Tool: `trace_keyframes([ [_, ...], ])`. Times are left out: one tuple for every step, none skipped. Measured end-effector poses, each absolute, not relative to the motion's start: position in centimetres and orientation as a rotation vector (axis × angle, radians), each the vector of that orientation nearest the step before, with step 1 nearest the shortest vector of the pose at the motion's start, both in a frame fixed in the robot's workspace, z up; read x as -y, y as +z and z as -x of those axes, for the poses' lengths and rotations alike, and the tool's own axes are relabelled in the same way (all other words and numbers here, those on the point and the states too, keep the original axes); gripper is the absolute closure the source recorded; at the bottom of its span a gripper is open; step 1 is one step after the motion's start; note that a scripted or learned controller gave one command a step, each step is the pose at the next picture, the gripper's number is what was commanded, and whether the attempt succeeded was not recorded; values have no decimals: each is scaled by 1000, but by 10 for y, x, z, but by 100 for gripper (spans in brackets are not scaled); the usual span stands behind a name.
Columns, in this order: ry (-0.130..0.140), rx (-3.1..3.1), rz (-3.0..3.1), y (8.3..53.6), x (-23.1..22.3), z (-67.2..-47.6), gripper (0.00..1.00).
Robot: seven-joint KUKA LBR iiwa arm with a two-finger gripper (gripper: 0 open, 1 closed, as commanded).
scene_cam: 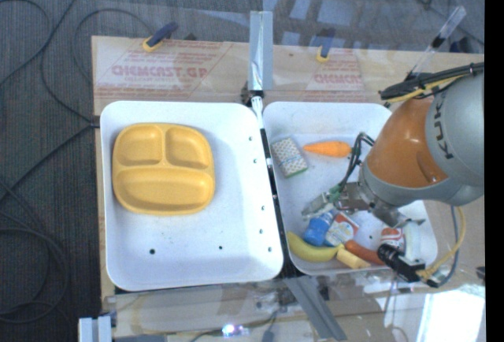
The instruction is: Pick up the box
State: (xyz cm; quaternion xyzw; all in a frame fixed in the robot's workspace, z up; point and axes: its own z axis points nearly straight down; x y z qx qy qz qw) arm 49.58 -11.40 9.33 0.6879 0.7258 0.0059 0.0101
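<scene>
A small box with a speckled grey-green face [288, 156] lies flat at the upper left of the right bin [346, 113]. A red and white carton [341, 228] lies lower down among other items. My gripper [329, 202] hangs low over the middle of the right bin, just above the carton and a blue object [318, 231], and to the lower right of the speckled box. The bulky orange and grey wrist [409, 159] hides the right part of this bin.
An orange carrot [327, 148] lies beside the speckled box. A banana [309, 247], a sausage-like orange piece [359, 255] and a red and white packet [391, 237] crowd the bin's front. A yellow divided plate [163, 167] rests in the left bin [189, 254].
</scene>
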Motion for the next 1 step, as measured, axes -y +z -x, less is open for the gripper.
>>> trace_keyframes([
  [-3, -2251, -2191, 180, 190, -497, 0],
])
